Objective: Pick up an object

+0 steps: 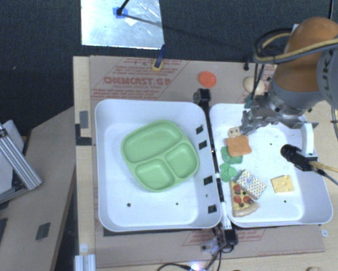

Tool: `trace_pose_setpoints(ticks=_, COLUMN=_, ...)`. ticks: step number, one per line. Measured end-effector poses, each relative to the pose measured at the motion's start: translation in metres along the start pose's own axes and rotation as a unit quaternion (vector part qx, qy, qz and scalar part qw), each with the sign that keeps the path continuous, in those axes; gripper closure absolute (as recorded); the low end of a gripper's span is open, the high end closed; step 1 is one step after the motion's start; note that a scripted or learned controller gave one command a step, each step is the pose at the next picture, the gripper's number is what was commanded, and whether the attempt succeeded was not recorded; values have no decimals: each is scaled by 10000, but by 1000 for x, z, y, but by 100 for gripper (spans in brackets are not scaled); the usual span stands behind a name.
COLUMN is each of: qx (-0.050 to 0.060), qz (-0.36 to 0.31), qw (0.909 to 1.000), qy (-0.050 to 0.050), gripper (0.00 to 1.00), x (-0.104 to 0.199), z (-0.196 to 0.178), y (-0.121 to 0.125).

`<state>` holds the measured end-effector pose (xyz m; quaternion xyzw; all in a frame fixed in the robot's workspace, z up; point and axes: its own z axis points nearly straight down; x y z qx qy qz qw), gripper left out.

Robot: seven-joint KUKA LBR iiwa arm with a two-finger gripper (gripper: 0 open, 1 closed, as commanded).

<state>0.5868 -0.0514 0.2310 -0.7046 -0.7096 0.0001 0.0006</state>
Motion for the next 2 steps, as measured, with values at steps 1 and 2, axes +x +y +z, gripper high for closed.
trace_pose_setpoints(ticks=1, qx=-14, qz=30, qw=10000, qy=-4, gripper=100, x=-9, z=-4, y=4)
trace_pose_setpoints(ticks=2, qx=-16, qz=11, qw=10000, qy=-2, gripper=100, x=-4, z=-2, y=5)
